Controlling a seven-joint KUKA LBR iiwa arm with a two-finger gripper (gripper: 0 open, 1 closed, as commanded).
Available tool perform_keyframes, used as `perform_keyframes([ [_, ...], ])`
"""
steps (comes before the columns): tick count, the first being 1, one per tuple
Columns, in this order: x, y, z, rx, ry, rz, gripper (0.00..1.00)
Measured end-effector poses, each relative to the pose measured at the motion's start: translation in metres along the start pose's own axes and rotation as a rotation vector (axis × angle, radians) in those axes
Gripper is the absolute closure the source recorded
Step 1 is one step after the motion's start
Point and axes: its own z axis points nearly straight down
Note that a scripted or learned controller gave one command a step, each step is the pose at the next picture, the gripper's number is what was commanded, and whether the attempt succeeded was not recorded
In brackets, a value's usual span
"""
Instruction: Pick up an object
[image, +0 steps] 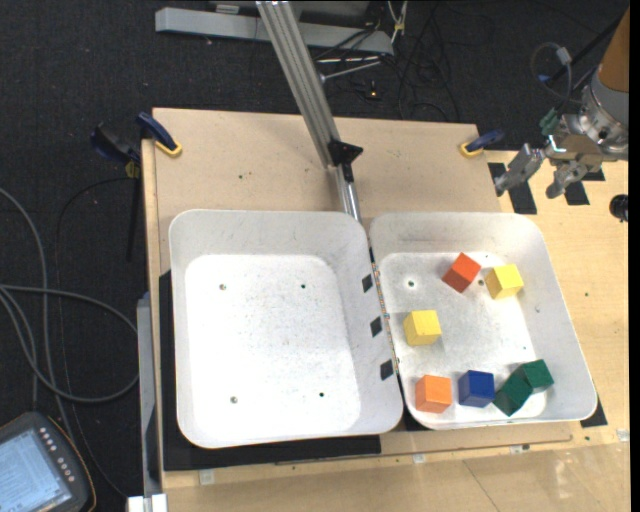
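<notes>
the gripper hangs high at the right top corner of the view, over the bare bench and outside both bins. i think it waits there so that the camera can see all the blocks freely before a target is chosen. its two fingers point down and stand clearly apart, so the jaws are wide open, and nothing is between them and nothing touches them.

all the things to pick lie in the right bin. a red-orange block and a yellow block sit just beside each other near the far side. a second yellow block stands alone in the middle-left part, well apart from the others, so it seems the easiest to take. along the near edge there is a row: an orange block, a blue block, and two green blocks touching each other close to the rim. these crowded ones look more difficult for the fingers. the left bin holds no blocks. the pick is not yet started.
</notes>
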Motion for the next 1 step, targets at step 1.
perform_keyframes([
  [1,0.0006,0.0003,-0.0031,-0.003,-0.001,-0.002,0.00],
])
